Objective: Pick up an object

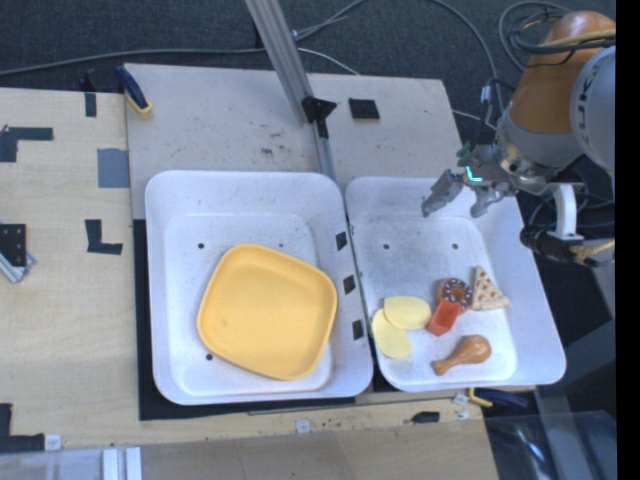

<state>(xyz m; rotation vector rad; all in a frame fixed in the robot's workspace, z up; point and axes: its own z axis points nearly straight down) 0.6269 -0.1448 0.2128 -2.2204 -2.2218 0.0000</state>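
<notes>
Objects such as the drumstick [462, 352] and pizza slice [488, 290] lie untouched in the right bin [400, 218], while the claw [461, 196] hangs open and empty above its far end, so nothing is picked yet.

The arm [560, 78] is grey with a rounded orange band above the wrist, glossy under the light. Black cables [530, 23] loop beside the orange part. Below it sits a darker grey wrist block bearing a small teal-green light [468, 175]. The gripper [462, 200] is grey metal, its two jaws slim and angular. A white cylindrical part [562, 211] hangs by dark fittings nearby.
</notes>
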